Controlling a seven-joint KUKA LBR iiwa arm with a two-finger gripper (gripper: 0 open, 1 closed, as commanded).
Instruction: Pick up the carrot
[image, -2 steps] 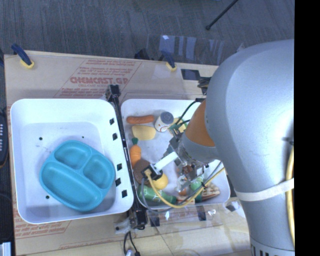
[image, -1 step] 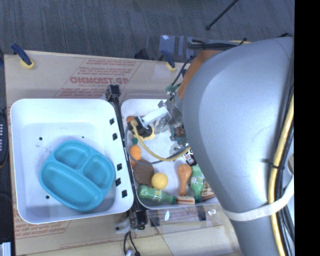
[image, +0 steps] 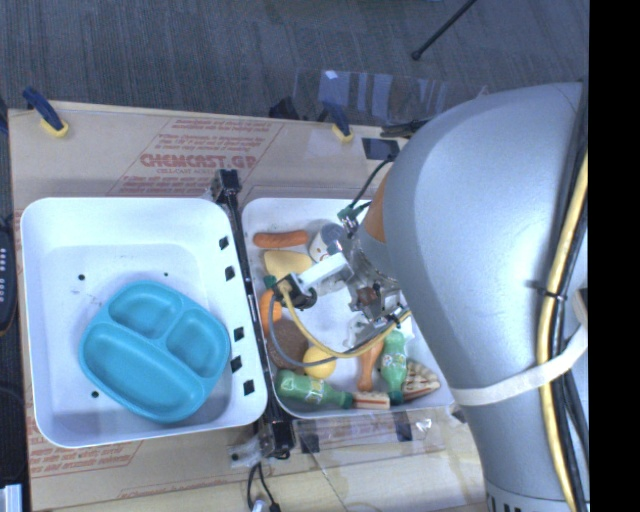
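Gripper (image: 372, 300) low over the right bin (image: 300, 206), amid the toy food, under the wide grey arm (image: 480, 260). Too cluttered by cables and metal parts to tell how wide it stands, or whether anything is in it.

Carrot (image: 370, 364) just below the gripper in the picture, toward the bin's near wall. Lying on the bin floor, long axis running almost straight up and down the frame, leaning slightly, upper end aimed at the gripper and close under it. Too small to tell which end is the tip. Apart from the gripper, as far as can be seen.

Just right of the carrot, touching or nearly so, a small green bottle (image: 396, 360), roughly parallel to it. Beyond that, a pizza slice (image: 422, 380). Left of the carrot, a yellow fruit (image: 320, 362) and a brown round piece (image: 290, 340). Lower left of the gripper, a second green bottle (image: 312, 390) lying crosswise. Well above and left of the gripper, a sausage (image: 283, 239) near the far wall.

Far left of the gripper, in the left bin (image: 40, 215), a blue divided plate (image: 150, 350).
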